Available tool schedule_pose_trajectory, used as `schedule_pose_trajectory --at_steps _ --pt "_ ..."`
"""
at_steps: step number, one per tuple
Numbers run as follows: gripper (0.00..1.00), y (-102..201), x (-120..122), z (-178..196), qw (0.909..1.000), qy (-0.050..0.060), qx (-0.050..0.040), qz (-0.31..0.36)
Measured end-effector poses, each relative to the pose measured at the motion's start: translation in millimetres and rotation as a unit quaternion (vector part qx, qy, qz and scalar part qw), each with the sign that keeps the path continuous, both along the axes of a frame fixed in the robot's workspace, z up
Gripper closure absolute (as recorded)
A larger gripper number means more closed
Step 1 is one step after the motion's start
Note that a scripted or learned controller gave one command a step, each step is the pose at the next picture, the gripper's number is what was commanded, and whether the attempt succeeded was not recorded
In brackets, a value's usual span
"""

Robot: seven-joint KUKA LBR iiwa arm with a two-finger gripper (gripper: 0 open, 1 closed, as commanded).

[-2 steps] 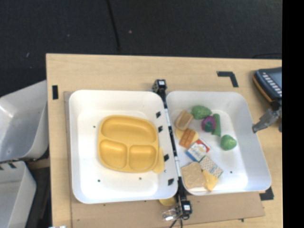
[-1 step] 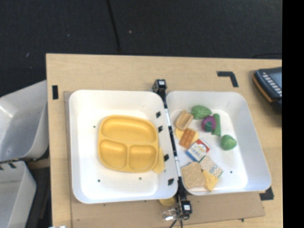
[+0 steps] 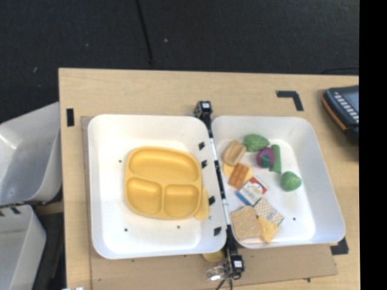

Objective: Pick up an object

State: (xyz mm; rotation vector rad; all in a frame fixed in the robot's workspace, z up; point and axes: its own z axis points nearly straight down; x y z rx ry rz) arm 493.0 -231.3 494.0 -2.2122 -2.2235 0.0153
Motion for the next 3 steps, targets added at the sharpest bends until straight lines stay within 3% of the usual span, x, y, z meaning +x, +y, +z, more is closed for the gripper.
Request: schedule_pose_trajectory --at_steps 1,2,3 --pt "1.00 29.1 -5.6 -228.9 1.0000 0.003 0.0045 -0.002" --pt "1.00 2.5 116.2 -343.0 1.0000 -0.007 -0.0004 0.000" --pt "1.00 8.9 37.4 -396.5 1.0000 -0.001 0.0024 -0.004"
